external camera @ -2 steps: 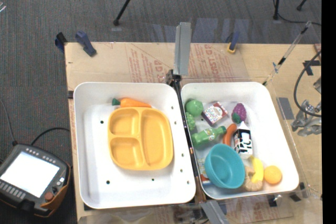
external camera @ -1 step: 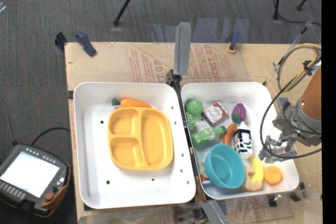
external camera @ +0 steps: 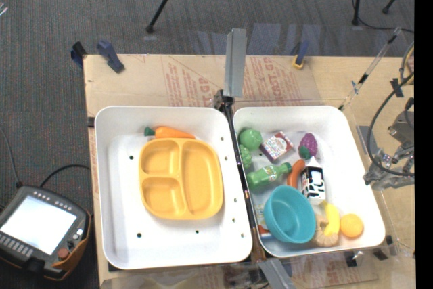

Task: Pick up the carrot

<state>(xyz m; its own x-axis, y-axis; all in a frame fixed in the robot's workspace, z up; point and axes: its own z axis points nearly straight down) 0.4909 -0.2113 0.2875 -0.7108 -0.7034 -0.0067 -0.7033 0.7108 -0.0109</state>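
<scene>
Carrot [external camera: 172, 132]: orange toy w/ dark green stub at its left end, tapering to a point at the right. Lies flat, nearly horizontal, tip angled slightly down to approx 4 o'clock. Sits in the left bin [external camera: 115, 125], at approx 12 o'clock of the yellow divided plate [external camera: 180, 179], right against the plate's top rim. Lower edge partly hidden by that rim; can't tell if touching. Nothing gripping it.

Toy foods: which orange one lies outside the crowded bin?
The carrot, orange with a green top, lies in the left bin against the yellow divided plate's far edge. The other toys sit in the right bin.
</scene>
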